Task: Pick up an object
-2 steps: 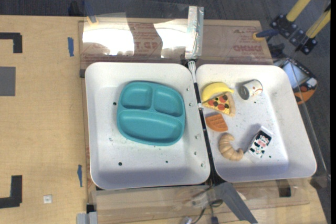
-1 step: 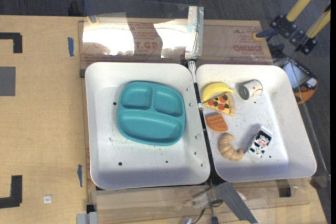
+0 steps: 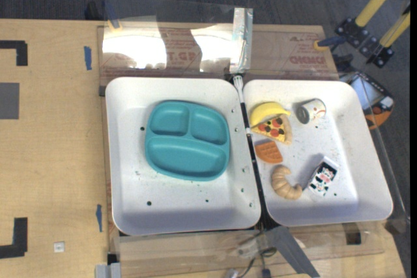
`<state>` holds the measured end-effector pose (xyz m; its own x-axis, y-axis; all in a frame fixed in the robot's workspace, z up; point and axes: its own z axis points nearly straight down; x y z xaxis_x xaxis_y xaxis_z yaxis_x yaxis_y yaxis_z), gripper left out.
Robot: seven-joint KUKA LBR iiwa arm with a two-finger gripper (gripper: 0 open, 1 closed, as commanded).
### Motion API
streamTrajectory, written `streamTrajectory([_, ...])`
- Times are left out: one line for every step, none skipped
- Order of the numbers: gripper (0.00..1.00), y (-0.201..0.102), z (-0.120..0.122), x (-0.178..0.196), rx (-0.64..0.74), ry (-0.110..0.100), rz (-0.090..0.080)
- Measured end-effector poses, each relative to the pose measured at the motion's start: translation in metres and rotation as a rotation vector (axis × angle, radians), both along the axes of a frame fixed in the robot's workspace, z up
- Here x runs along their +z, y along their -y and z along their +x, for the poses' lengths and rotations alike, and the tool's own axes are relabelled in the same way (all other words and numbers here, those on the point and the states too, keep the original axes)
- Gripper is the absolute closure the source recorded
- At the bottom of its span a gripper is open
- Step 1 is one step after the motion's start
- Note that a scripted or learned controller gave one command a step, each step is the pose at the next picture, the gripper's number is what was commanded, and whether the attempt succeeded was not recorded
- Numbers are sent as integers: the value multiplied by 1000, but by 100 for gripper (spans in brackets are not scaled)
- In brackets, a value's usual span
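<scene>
Arm and gripper: a sliver of grey and orange hardware sits at the right rim of the right bin; whether this is the arm's wrist cannot be told.

Right bin: shallow, white, with rounded corners; it holds all the small loose things.

Banana: yellow, curved, at the bin's upper left, touching the pizza slice just below it.

Pizza slice: a toy wedge, orange-red with dark spots, lying flat near the divide between the bins.

Orange piece: flat, rounded, dull orange, just below the pizza slice; what it is cannot be told.

Croissant: tan, crescent-shaped, low in the bin's middle, its right end touching the dark packet.

Dark packet: a slim grey-black item with a white, black-marked label, lying at a slant.

Cup: small, white with a red mark, tipped on its side, dark mouth facing left, near the bin's upper middle.

Left bin: white, touching the right bin along their shared edge.

Teal tray: a rounded plate with three compartments, lying flat in the middle of the left bin.

Bench: tan board with black corner marks and blue tape bits.
</scene>
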<state>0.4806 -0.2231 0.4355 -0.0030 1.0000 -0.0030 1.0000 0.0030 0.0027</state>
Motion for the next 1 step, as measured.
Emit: streamTrajectory([100, -146, 0, 0, 5, -4, 5])
